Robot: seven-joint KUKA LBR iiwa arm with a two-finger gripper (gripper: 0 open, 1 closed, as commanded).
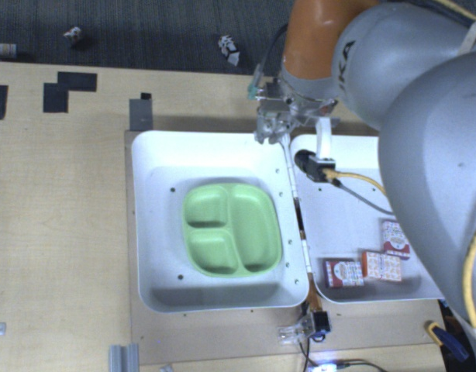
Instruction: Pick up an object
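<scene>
Two shallow white bins are seen side by side on a pale wooden bench. The left bin occupies the centre of the frame; the right bin is largely covered by the arm at the right.

A light green divided plate, with three compartments, is seen lying flat in the middle of the left bin, apart from its walls. Nothing is seen in its compartments.

In the right bin, three small red-and-white packets are noted toward the lower right of the frame: one packet near the bin's front wall, a second just beside it on the right, and a third a little above, partly cut off by the arm.

The grey arm with its orange band is seen entering from the upper right. The gripper is located at upper centre, over the far end of the divider between the two bins. How far the claw is open cannot be told. Nothing is seen held in it. It is well apart from the plate and the packets.

A yellow cable is seen running across the right bin toward the arm.

Dark square markers are noted at the upper left of the bench.
</scene>
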